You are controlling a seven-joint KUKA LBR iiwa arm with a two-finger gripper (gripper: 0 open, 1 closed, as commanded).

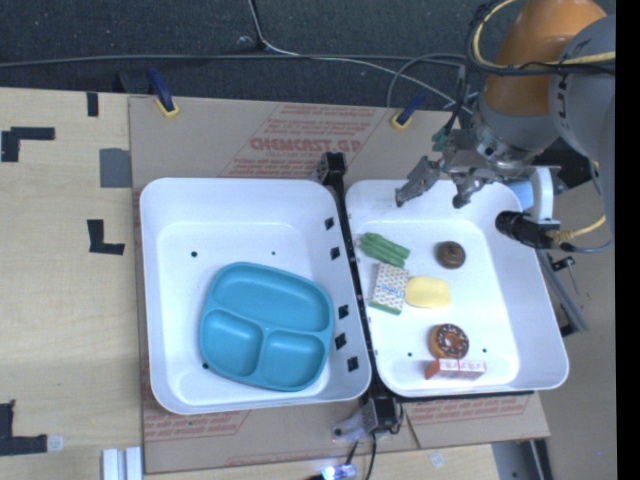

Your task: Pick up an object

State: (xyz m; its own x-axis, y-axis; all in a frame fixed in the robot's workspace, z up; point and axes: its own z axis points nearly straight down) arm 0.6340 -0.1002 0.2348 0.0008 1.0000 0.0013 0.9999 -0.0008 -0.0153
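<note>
One slanted view from above shows a pale wooden table [60, 268] carrying a sheet of brown cardboard [290, 138]. Red print on the cardboard reads roughly "CHEMGRAT", too faint to read with certainty. Two shallow white bins sit on it side by side, touching along a black clip strip.

The left bin [170, 208] holds a blue divided plate [265, 326] with three compartments, lying toward the near right corner. Bare white floor lies open along the bin's far and left sides.

The right bin [520, 308] holds the small things to pick from. A green ridged piece [384, 249] lies near the left wall, with a pale patterned sponge block [389, 288] just below it, and a yellow lemon-shaped piece [427, 292] touching that block's right side. A small brown round piece [451, 255] sits apart toward the right. Near the front edge is a chocolate donut [449, 341], and just in front of it a red and white packet [458, 368] whose label is too small to read. The far part of this bin is bare.

The grey arm with its orange band [540, 38] comes in from the right. Its tool [437, 188] hangs over the bin's far edge, fingers spread apart and grasping nothing, well clear of the things below.

Dark carpet [120, 18] lies beyond the table, crossed by cables.
</note>
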